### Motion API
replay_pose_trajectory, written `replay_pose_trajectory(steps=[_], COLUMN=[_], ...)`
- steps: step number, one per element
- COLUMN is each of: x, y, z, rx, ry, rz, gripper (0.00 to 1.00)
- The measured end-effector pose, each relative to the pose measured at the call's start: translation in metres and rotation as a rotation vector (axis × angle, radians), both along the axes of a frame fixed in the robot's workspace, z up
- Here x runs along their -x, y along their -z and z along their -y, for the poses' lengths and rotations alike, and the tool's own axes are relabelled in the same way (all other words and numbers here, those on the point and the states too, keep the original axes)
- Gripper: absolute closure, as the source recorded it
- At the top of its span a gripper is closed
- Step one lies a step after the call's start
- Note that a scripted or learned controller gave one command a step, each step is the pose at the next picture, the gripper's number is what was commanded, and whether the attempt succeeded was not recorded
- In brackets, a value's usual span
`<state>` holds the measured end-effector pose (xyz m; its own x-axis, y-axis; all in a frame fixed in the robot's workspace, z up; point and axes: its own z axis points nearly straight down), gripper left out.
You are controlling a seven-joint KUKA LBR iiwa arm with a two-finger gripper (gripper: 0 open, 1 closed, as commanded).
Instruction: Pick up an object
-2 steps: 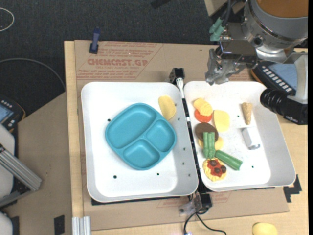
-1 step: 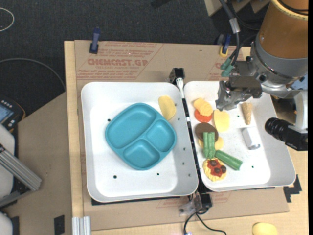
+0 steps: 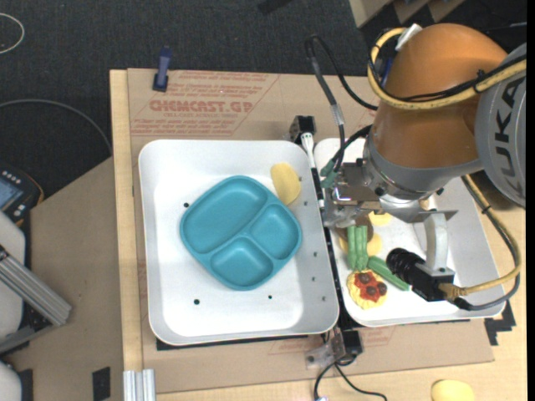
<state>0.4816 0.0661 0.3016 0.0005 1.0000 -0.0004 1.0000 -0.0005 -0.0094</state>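
Note:
My gripper (image 3: 344, 213) hangs low over the left part of the right bin (image 3: 422, 310), close to the wall between the bins. Just below it lies a green bean-like toy (image 3: 358, 245), with a second green piece (image 3: 388, 273) and a yellow pizza slice with red dots (image 3: 368, 289) toward the front. A small yellow bit (image 3: 381, 220) peeks out beside the wrist. The arm's orange and grey body hides the rest of that bin. In the left bin (image 3: 159, 224) rest a blue divided plate (image 3: 241, 231) and a yellow oval toy (image 3: 285, 182).
Both bins sit on a cardboard sheet (image 3: 201, 103). A blue clip (image 3: 162, 70) lies at its far left corner. A yellow object (image 3: 451, 389) sits off the bench at the front right. Cables run behind the bins.

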Motion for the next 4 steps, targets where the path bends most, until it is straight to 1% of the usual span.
replay_pose_trajectory(steps=[1,2,3,4], x=[0.003,-0.076,-0.078,-0.001], y=[0.036,0.097,0.179,0.096], z=[0.049,0.080,0.184,0.135], rx=[0.000,0.001,0.002,-0.004], ry=[0.004,0.002,0.009,-0.003], rz=[0.004,0.015,0.002,0.007], gripper=[1.00,1.00,1.00,1.00])
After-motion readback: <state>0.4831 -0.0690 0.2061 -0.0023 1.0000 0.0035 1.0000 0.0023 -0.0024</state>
